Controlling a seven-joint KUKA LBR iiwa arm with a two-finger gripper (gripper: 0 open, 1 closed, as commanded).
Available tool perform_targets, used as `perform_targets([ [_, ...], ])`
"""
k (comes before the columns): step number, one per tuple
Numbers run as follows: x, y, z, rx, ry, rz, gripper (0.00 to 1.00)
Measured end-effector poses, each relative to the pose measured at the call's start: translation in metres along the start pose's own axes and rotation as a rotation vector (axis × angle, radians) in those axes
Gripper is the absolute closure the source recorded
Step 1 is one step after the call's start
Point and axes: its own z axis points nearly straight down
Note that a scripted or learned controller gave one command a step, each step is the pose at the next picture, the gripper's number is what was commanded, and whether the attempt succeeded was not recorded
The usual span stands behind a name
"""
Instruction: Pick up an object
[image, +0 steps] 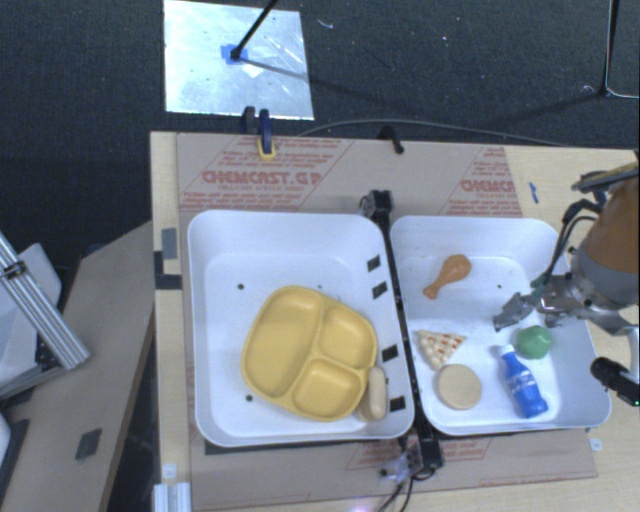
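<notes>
Mostly, what shows in the two bins on the bench:

Arm: enters from the right, cut off by the frame edge; only the wrist and the gripper (515, 308) are in view, low over the right bin (470, 240).
Gripper state: the grey fingers are blurred and seen at a slant, so I cannot tell whether they stand wide or narrow; nothing is seen between them.
Green ball (534, 341): in the right bin, just beside and below the gripper; its upper edge is partly covered by the gripper body, and touching or apart cannot be made out.
Blue bottle (522, 382): lies flat near the right bin's front wall, just below the green ball; long axis runs from upper left to lower right, white cap end toward the upper left.
Drumstick (446, 275): brown, toward the back of the right bin, well apart from the gripper; long axis slants, thick end upper right, thin end lower left.
Pizza slice (439, 346): near the right bin's left wall, tip pointing right.
Round cookie (459, 386): tan, just below the pizza slice, left of the bottle.
Left bin (290, 235): holds a yellow divided plate (310, 352) with three compartments, tilted in the frame.
Bread roll (375, 392): pale, upright oval at the plate's lower right rim, touching it; its far side is hard to make out.
</notes>
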Motion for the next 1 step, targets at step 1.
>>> perform_targets([
  [1,0.0106,-0.0002,0.0549,0.000,0.000,-0.001,0.00],
])
